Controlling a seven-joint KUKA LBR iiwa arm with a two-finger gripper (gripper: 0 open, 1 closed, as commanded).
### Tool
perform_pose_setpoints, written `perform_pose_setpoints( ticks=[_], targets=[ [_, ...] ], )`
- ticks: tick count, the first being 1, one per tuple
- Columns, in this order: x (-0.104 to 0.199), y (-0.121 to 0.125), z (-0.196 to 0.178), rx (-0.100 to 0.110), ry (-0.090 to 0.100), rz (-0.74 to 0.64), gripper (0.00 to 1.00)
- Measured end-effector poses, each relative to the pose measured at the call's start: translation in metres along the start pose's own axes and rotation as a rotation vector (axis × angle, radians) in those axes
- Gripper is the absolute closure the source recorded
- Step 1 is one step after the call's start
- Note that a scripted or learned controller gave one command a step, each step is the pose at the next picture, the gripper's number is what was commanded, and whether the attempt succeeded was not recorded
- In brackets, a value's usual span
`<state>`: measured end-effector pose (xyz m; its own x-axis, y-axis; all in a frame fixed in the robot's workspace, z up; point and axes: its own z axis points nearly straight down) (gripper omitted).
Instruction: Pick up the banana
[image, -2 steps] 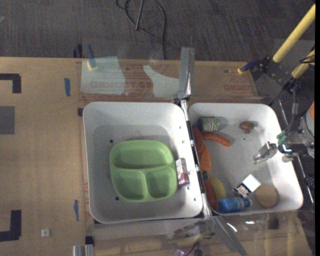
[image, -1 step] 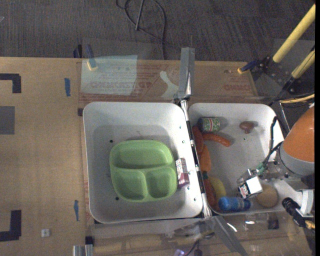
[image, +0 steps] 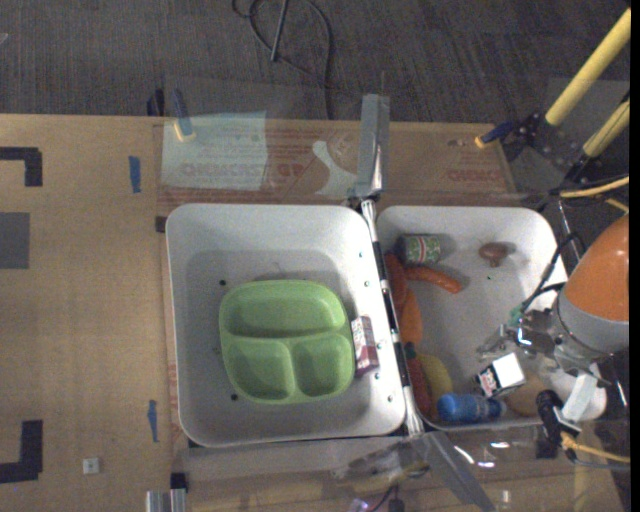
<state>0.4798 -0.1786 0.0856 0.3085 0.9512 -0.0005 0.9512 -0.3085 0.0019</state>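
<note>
At the near edge of the right bin (image: 470, 222) we see a blue bottle (image: 467, 407), with the banana (image: 437, 375) just beside it toward the near left corner. Our gripper (image: 520, 340) hovers over the right side, near a small white carton (image: 501, 375); we cannot tell how its fingers stand. Farther back lie a carrot (image: 433, 278) and a green can (image: 421, 248). The left bin (image: 200, 240) carries a green divided plate (image: 286, 338).

A green plate (image: 285, 340) sits in a white bin (image: 190, 300). The other white bin (image: 530, 225) holds a yellow banana (image: 437, 374), an orange carrot (image: 432, 279) and a blue bottle (image: 467, 407).
</note>
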Motion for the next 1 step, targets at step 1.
perform_pose_setpoints(
  ticks=[1],
  targets=[
    [0.0221, 0.065, -0.1733, 0.002, -0.001, 0.214, 0.0]
  ],
)
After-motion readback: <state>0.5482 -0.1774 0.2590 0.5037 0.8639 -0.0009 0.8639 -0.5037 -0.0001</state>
